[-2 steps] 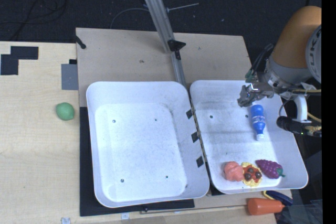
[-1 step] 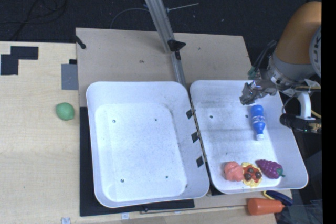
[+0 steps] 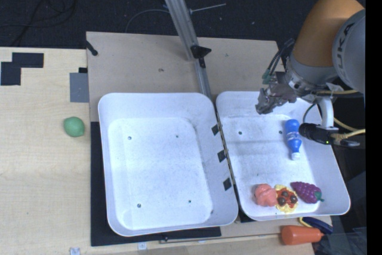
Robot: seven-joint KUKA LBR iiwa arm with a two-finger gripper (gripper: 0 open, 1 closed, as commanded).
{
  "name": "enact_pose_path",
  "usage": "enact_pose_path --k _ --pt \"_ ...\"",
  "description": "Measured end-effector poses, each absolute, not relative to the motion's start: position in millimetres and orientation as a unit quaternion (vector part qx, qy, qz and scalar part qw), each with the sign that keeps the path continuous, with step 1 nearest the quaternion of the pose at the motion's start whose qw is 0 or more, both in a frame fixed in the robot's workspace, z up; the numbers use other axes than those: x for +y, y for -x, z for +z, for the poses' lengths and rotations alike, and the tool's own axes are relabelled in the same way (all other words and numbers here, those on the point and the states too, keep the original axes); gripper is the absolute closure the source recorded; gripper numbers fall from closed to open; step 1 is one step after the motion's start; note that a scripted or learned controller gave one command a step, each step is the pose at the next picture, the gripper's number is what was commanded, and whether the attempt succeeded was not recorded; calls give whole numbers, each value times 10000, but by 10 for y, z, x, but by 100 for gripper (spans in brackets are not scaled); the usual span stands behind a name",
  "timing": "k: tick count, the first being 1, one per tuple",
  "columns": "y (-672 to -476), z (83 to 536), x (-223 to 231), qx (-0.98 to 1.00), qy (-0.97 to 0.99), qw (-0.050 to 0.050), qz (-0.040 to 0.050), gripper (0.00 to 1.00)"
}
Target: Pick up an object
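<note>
Camera view: blue bottle (image 3: pixel 292 138) just beside claw (image 3: pixel 266 104), claw's grip state unclear.

Landmark: left bin (image 3: pixel 158 164).

Bench (image 3: pixel 36 146) light wood, raised tan board (image 3: pixel 143 65) at its back. Left bin sits on black mat (image 3: pixel 96 200), mat edge showing along bin's left and front. Right bin (image 3: pixel 256 146) just beside left bin's right side, black clips at shared edge. Green ball (image 3: pixel 74 126) on bare wood, well left of left bin. Grey patch (image 3: pixel 78 86) and black shapes (image 3: pixel 21 67) further back-left. Orange carrot toy (image 3: pixel 301 234) far right of left bin, at bench front edge. Aluminium bar (image 3: pixel 182 24) slants away behind left bin's back right corner.
</note>
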State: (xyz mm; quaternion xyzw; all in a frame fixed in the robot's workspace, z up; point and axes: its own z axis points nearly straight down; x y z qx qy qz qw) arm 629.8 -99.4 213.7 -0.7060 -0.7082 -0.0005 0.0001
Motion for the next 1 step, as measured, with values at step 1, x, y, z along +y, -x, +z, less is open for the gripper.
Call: enact_pose_path --k 1 --pt "-6307 2269 -463 -7085 7057 1 -7 100"
